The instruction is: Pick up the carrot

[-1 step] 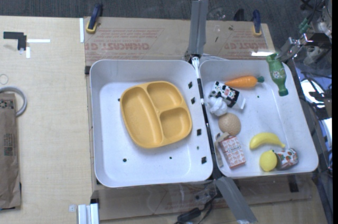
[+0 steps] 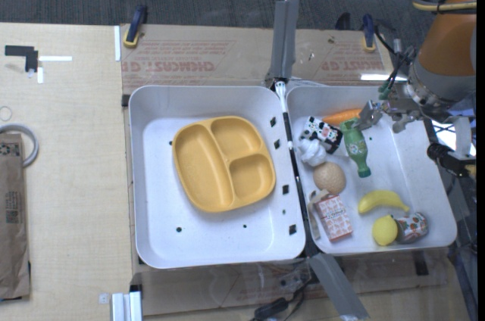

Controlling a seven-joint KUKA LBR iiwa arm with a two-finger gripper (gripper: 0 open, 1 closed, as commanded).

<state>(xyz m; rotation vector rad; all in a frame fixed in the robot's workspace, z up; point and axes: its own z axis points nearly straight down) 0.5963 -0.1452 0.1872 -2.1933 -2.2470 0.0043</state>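
One carrot (image 2: 342,116), orange, lying flat near the back wall of the right bin (image 2: 432,183), just to the camera-left of the gripper (image 2: 377,113).

Gripper: poised low beside the carrot's thick end; spread of its jaws cannot be told, nor is anything seen held.

Crowding items: green bottle (image 2: 356,149) directly in front of the gripper, touching or nearly touching the carrot; black-and-white toy (image 2: 320,133) beyond the carrot's far end.

Risks, judged: a closing grasp may catch the bottle neck instead; the carrot may roll against the wall and slip out; a push may jam it under the toy.
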